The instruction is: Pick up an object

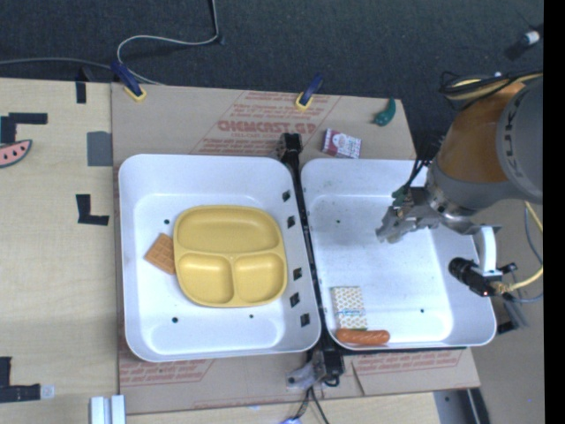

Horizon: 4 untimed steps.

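Hovering over the right bin [459, 325] at centre right of the frame, the gripper [393, 226] carries nothing; its jaw spacing cannot be told. The small packet [350, 306] and orange sausage [363, 336] lie at lower centre, hugging the wall, risking a blocked or glancing grasp.

Bench [53, 263] bears cardboard [256, 122], 2 bins [141, 325].
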Each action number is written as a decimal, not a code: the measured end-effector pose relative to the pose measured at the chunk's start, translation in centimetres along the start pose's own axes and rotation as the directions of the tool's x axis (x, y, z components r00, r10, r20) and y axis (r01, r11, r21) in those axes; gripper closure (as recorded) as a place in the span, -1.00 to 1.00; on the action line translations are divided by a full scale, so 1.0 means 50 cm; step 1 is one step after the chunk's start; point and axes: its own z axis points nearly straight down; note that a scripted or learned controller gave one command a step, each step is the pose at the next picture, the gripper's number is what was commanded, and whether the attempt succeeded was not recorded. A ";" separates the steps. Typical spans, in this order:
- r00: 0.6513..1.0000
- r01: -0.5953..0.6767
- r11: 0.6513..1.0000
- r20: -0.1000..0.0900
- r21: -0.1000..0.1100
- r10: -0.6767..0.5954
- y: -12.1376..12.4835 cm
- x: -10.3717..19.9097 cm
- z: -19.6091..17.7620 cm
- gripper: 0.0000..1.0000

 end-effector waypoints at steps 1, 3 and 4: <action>1.000 0.000 1.000 0.000 0.000 0.000 0.000 0.000 0.000 -1.00; 1.000 -0.001 1.000 -0.002 0.002 0.001 -0.149 0.075 0.073 1.00; 1.000 0.000 1.000 -0.003 0.003 0.000 -0.149 0.076 0.055 1.00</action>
